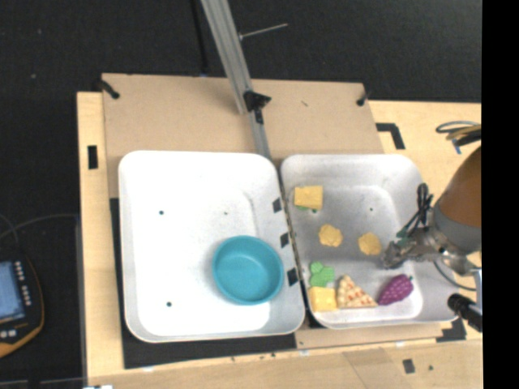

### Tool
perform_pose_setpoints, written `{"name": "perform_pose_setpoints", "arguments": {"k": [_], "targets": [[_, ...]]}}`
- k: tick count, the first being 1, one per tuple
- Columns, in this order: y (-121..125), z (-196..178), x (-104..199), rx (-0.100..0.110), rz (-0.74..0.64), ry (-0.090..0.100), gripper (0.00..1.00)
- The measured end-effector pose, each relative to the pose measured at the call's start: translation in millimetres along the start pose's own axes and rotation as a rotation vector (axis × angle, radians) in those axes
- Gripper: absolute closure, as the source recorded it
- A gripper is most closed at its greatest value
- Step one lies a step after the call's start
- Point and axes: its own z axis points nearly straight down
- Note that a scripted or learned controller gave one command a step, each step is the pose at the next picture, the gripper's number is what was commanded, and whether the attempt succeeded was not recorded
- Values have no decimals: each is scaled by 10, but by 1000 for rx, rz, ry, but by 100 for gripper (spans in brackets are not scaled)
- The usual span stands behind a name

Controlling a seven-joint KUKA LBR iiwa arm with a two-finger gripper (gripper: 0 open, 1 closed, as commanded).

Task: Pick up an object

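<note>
From my screen I saw the gripper (395, 254) low in the right bin (357, 168), just beside a yellow chunk (370, 244) and above the purple grapes (395, 289). I could not tell how its fingers stood. A blue bowl (247, 269) sat in the left bin (178, 193).

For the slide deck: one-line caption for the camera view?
KUKA arm's gripper low in the right bin among toy food, beside a purple grape bunch; blue bowl in the left bin.
</note>
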Motion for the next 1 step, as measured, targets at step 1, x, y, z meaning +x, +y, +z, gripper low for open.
{"name": "perform_pose_setpoints", "arguments": {"k": [1], "targets": [[65,-451,-56,-1,-11,0,100]]}}
